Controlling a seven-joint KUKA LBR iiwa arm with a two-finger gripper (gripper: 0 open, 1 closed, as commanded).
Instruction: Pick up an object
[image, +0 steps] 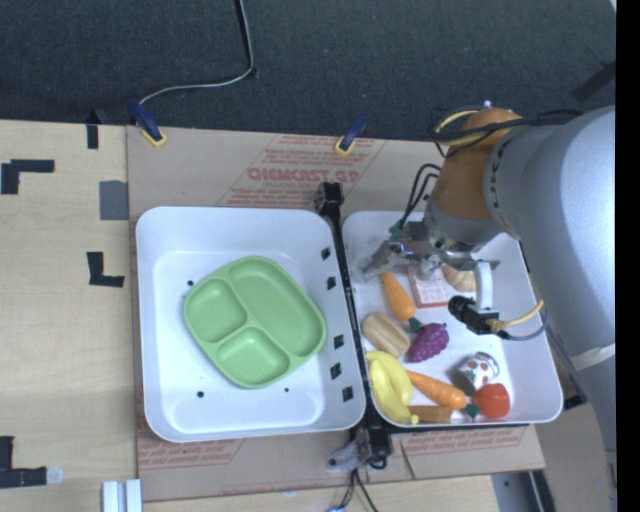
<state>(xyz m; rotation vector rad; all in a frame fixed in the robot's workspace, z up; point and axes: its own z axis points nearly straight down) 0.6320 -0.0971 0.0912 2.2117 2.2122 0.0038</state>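
Inspector A: End effector (412, 258) low in the bin; how far open, cannot tell. Nothing visibly held.

Inspector B: Small orange plastic carrot (398, 296) lies just beside it. Likely light, rigid, slippery; take hold across its middle.

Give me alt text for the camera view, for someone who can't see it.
A grey robot arm reaches from the right, its pincer low over the right bin, which holds toy food: carrots, grapes, a banana, a tomato. The left bin holds a green divided plate.
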